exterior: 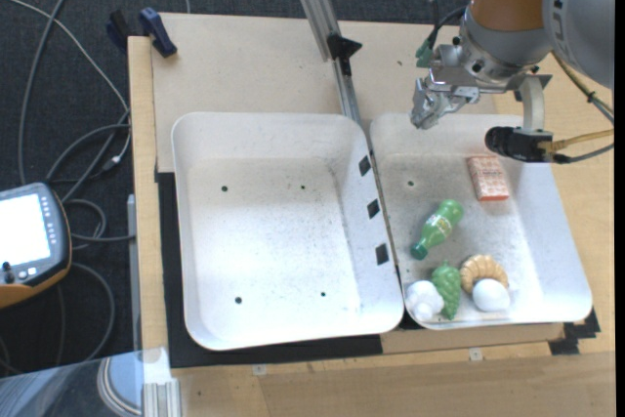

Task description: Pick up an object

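the gripper (426, 115) hangs over the upper left corner of the right bin (547, 239), its fingers close together with nothing between them. lower in that bin lie a green bottle (437, 228), a pink box (487, 178) (upper right) and small round items (459, 288).

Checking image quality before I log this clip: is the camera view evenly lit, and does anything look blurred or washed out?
Camera view: lighting is soft and even, with faint shadows under the green bottle and the pink box; the right bin and the left bin read bright but keep their speckles; the pincer looks slightly soft; the white handheld screen at the left edge is blown out.
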Robot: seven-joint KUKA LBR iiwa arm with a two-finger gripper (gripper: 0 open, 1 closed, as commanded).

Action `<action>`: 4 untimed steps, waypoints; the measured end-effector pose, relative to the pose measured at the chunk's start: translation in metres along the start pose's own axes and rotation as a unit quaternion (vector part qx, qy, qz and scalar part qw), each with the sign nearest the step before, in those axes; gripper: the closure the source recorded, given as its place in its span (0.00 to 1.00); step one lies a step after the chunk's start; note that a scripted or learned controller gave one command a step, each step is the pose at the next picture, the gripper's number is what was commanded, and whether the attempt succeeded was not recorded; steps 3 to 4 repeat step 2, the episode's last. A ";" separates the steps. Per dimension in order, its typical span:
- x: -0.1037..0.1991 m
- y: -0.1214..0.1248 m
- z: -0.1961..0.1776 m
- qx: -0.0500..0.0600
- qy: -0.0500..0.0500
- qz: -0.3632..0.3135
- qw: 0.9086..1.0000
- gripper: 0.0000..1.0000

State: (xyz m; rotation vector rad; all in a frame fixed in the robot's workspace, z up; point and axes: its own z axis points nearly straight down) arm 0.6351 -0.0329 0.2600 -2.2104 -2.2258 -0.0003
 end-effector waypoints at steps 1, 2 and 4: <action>0.060 -0.009 0.012 0.001 0.000 0.000 1.000 1.00; 0.118 -0.012 0.027 0.001 -0.001 0.000 1.000 1.00; 0.118 -0.012 0.027 0.001 -0.001 0.000 1.000 1.00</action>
